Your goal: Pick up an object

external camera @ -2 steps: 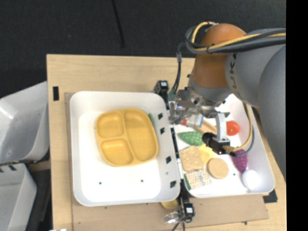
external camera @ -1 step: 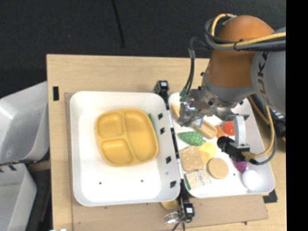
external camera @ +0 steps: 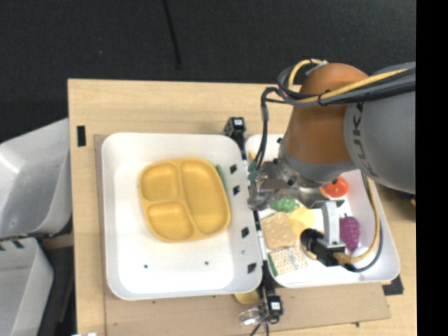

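The right bin (external camera: 381,270) holds several small food-like items: a green piece (external camera: 285,204), a tan toast-like square (external camera: 278,229), a pale yellow wedge (external camera: 306,220), a patterned cracker (external camera: 288,260), a purple item (external camera: 350,232) and an orange-red piece (external camera: 337,186). My gripper (external camera: 264,190) hangs low over the bin's left side, just left of the green piece and above the toast. The orange wrist band (external camera: 320,121) and grey arm cover the bin's back half.
The left bin (external camera: 119,257) carries a yellow three-compartment plate (external camera: 185,199). Black clips line the divider between the bins (external camera: 246,208). A black cable and a black-and-white fitting (external camera: 327,242) hang over the right bin's front. Light wood bench (external camera: 87,103) surrounds both bins.
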Tool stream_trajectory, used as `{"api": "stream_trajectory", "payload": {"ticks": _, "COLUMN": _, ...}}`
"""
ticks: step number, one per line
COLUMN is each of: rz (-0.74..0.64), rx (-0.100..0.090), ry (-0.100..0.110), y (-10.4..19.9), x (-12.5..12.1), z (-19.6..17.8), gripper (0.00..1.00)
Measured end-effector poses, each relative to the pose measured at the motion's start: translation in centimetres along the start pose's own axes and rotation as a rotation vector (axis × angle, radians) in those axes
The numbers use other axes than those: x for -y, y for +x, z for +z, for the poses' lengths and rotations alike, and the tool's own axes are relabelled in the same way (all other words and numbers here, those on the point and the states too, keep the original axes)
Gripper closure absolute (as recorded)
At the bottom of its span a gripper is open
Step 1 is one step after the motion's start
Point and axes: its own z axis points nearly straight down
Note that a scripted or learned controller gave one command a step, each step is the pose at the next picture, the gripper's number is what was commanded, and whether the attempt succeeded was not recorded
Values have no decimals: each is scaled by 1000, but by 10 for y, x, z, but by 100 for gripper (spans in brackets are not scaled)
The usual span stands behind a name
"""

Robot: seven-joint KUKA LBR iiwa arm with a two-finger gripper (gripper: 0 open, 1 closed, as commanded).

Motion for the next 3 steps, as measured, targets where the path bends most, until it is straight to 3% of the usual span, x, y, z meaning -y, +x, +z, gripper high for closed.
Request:
{"api": "stream_trajectory", "payload": {"ticks": 1, "rz": -9, "rx": -2, "ry": -11, "y": 59, "x": 2, "z": -68, "gripper": 100}}
{"api": "stream_trajectory", "payload": {"ticks": 2, "rz": -7, "rx": -4, "ry": -18, "y": 93, "x": 9, "z": -183, "gripper": 100}}
{"api": "stream_trajectory", "payload": {"ticks": 3, "rz": 2, "rx": 0, "ry": -11, "y": 44, "x": 21, "z": -212, "gripper": 100}}
